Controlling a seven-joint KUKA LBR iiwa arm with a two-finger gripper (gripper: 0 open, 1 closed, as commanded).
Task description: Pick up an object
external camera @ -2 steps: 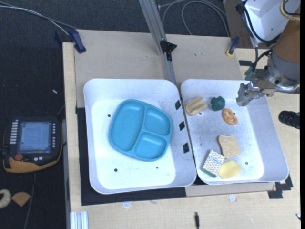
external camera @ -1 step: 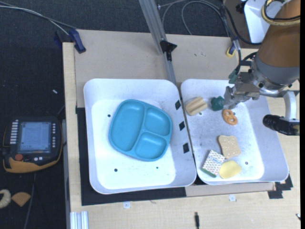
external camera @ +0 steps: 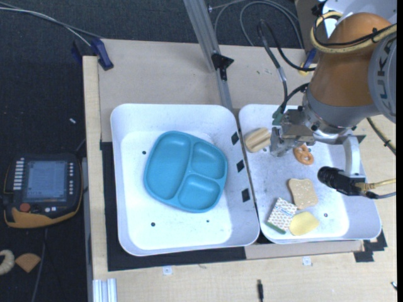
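Objects for picking lie in the right bin, at the right of the frame. A tan bread roll sits at that bin's upper left, just beside the divider between the bins. A small pretzel lies near the bin's middle, just below my wrist. Lower down are a slice of toast, a yellow piece and a patterned packet, the packet and the yellow piece touching each other near the bin's lower rim.

My gripper hangs over the upper part of the right bin, between the roll and the pretzel, close to both. From this slant my own wrist hides the tips, so I cannot tell whether it is wide or narrow, and I see nothing held in it.

My arm comes in from the upper right of the frame.

At the centre of the frame, the left bin carries a blue divided tray, lying flat and slightly turned. A handheld control pendant rests at the far left, off the bench.
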